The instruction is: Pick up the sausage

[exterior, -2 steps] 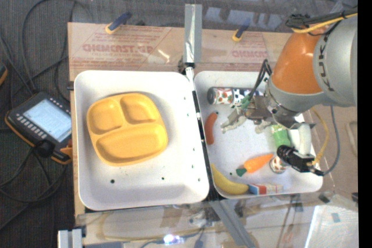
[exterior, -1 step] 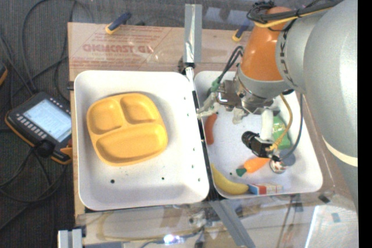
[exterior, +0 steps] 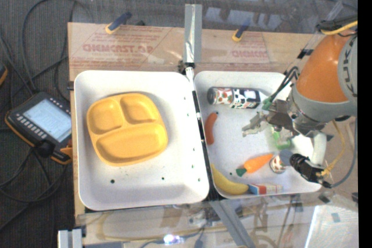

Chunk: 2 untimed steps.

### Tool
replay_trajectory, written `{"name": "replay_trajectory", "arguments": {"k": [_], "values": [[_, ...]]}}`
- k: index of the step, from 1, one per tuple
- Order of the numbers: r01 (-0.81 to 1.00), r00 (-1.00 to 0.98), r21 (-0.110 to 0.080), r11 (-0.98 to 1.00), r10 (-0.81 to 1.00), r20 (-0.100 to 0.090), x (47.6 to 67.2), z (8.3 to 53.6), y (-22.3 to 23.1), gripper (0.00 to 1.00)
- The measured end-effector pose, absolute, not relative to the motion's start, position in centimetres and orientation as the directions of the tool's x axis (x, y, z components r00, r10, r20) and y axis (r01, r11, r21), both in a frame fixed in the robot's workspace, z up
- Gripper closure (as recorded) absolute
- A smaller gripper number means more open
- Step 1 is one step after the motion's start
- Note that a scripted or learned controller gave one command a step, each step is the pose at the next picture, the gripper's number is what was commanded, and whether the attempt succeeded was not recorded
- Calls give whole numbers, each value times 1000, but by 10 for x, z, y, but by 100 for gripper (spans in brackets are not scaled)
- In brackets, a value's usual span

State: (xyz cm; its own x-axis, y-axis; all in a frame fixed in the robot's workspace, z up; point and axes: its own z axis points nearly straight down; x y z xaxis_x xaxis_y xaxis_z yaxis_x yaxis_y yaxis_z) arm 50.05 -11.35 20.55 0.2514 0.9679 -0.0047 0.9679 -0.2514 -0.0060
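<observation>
Two white bins side by side on the counter [exterior: 81, 61]. Left bin [exterior: 87, 183] holds a yellow divided plate [exterior: 127, 128], roughly centred, slightly toward 10 o'clock.

Right bin [exterior: 232, 79]: sausage [exterior: 210, 127], red-orange, lies along the bin's left wall at about 9 o'clock, long axis near vertical, free of any contact with the arm. Spotted can [exterior: 234, 97] on its side at 12 o'clock, just above the sausage's top end. Carrot [exterior: 256, 164] with green end lies at about 6 o'clock of the bin centre. Banana [exterior: 228, 183] curves along the lower-left corner at 7 o'clock; a small marker-like tube [exterior: 265, 189] is just beside its right end, against the bottom wall.

Arm [exterior: 325, 78] enters from 3 o'clock, orange band over the bin's right side. End effector [exterior: 256, 124] hangs over the bin's middle-right, pointing toward 9 o'clock, well apart from the sausage. Cannot tell its state; too small and cluttered. Nothing visibly held in it.

Green item [exterior: 275, 137] partly hidden under the wrist; unclear what. Handheld controller [exterior: 42, 120] on the floor at 9 o'clock of the counter.
</observation>
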Motion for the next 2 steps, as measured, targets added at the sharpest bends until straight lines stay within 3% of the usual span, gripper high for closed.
{"name": "replay_trajectory", "arguments": {"k": [1,2], "values": [[982,191,-7,-191,982,-2,546,181,-34,0],[937,351,-3,-351,937,-6,503,279,-29,0]]}}
